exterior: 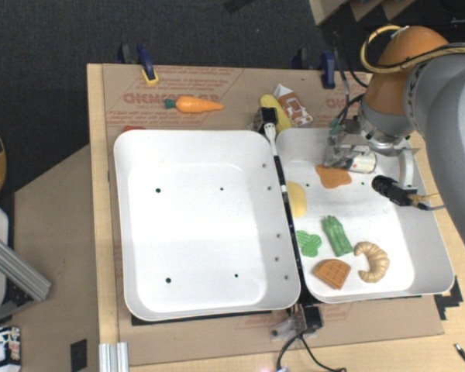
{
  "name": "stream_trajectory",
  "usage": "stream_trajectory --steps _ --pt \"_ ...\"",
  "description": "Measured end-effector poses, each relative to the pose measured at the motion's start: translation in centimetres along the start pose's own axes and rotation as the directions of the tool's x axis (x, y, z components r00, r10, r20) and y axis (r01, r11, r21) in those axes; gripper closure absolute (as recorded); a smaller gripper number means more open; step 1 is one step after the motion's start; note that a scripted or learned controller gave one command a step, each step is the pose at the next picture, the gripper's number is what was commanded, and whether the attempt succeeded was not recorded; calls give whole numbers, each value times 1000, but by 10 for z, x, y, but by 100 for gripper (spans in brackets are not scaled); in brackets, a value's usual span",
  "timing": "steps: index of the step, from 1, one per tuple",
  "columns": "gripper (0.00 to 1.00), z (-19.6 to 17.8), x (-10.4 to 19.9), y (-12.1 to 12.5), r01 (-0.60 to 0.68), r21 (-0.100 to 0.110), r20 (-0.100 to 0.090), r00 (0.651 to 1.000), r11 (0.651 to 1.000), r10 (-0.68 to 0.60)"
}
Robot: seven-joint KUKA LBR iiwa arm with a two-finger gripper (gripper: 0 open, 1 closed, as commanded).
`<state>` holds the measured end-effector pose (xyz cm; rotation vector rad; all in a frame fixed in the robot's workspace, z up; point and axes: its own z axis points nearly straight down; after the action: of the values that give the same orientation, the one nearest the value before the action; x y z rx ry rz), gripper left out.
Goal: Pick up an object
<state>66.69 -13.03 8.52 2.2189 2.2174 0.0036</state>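
right now the gripper sits low in the right bin, at its far end, just above a small orange piece that lies flat on the white floor. it looks to be close to that piece or maybe touching its top edge, but i cannot tell which. i cannot tell if the fingers are wide or narrow, because the grey arm and the wrist parts hide them, and nothing shows between them.

the other toys lie nearer the front of the same bin: a yellow piece by the middle wall, a green bunch, a green long piece, a waffle and a croissant. the left bin is beside it. a carrot and a banana lie on the desk behind the bins.

i think the step is to grab the orange piece. to do it well, the fingers should go one on each side of the piece, straight down till they almost reach the floor. the piece is flat and thin, so a high squeeze could slip off. then it should close gently and lift slowly, straight up.
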Motion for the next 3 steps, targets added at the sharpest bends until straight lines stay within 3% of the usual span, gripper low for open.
stream_trajectory --steps 1,2,3 --pt "100 -108 95 3 11 -9 -5 1000 1000 -11" --pt "100 -181 183 -36 11 -5 -6 1000 1000 -11" --pt "100 -235 255 -8 9 -5 -6 1000 1000 -9"
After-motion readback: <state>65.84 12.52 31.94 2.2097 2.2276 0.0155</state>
